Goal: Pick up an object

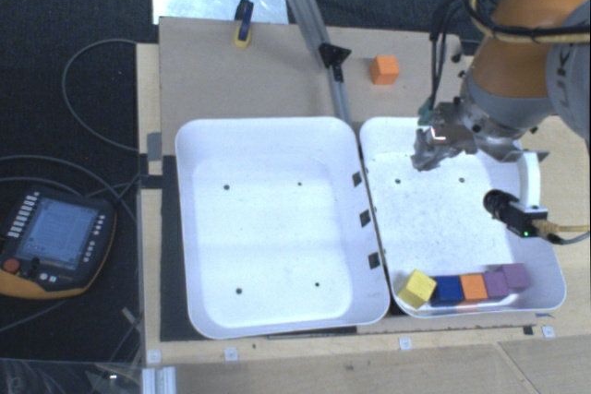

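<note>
Pendant: lies on the dark floor at far left, off the desk; a cable loops from it toward the desk edge.

Left bin: white, shallow; sits just beside the right bin.

Clamp: small, blue and yellow; on the desk beyond the left bin.

Orange cube: alone on the desk, beyond the right bin.

Right bin: along its near wall stand five blocks in a row, touching; from the left, a yellow block, tilted; a blue block; an orange block; two purple blocks.

Tool: over the far part of the right bin, well apart from the block row; open or closed cannot be told; nothing is seen between its tips.
</note>
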Controlling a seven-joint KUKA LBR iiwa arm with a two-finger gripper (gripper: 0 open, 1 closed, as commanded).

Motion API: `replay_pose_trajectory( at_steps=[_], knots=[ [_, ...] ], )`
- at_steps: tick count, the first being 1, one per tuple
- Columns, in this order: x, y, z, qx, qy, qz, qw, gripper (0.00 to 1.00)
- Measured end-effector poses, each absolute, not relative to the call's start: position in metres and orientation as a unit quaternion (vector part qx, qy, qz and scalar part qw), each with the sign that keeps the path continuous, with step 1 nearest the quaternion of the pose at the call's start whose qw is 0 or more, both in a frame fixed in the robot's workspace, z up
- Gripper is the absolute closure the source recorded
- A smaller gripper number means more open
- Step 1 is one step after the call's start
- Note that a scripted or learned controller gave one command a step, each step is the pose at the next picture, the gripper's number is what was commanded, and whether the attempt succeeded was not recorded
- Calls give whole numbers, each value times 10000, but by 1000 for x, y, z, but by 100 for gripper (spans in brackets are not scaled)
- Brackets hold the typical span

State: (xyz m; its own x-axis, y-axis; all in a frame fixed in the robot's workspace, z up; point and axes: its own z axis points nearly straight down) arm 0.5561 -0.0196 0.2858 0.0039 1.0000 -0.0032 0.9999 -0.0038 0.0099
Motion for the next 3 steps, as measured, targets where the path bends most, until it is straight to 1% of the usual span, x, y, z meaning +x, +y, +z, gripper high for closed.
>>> replay_pose_trajectory(
  at_steps=[1,2,3],
  knots=[
    [554,-16,283,7058,7084,3,8,0],
    [526,-66,271,7091,7051,-10,3,0],
    [522,-114,253,7089,7053,-9,8,0]
  ],
)
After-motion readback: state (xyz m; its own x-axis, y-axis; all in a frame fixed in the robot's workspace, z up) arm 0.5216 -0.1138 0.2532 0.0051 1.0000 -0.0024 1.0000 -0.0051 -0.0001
